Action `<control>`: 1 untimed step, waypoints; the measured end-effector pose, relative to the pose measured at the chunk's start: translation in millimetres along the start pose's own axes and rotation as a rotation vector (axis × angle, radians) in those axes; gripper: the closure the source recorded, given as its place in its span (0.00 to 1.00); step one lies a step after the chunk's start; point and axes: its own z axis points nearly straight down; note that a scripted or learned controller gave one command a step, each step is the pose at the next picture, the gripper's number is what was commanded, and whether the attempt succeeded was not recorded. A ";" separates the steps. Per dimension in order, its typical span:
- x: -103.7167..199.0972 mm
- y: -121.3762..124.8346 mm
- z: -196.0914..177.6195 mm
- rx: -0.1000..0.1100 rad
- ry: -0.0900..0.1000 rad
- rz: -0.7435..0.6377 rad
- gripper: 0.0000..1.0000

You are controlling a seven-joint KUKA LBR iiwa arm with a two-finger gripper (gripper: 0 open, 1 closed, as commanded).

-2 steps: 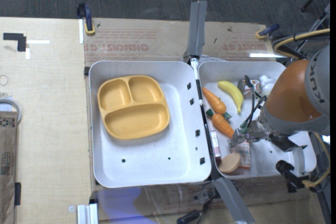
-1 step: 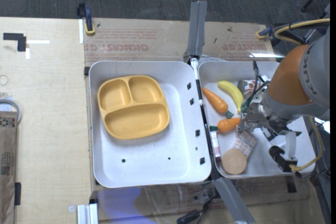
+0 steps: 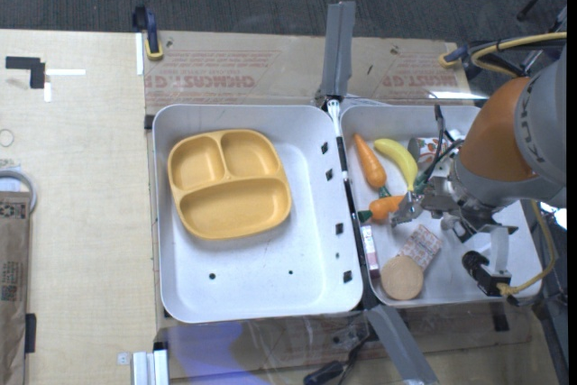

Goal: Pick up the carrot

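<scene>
Orange carrot lies at 10 o'clock in the right bin, touching the banana. Gripper sits over a smaller orange piece; can't tell the fingers' state. Approach along the carrot's free left flank, clear of the banana.

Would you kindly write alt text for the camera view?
The arm's pincer sits low in the right bin, beside a small carrot, a longer carrot and a banana. The left bin holds a yellow divided plate.

Carrot in right bin.
We saw one orange carrot with a green stem end lying flat at the right bin's left side, tapered tip toward the far wall, stem end nearer us, just left of the banana.
</scene>
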 end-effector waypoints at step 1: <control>10.5 30.1 -43.6 -0.001 -0.001 -0.050 0.00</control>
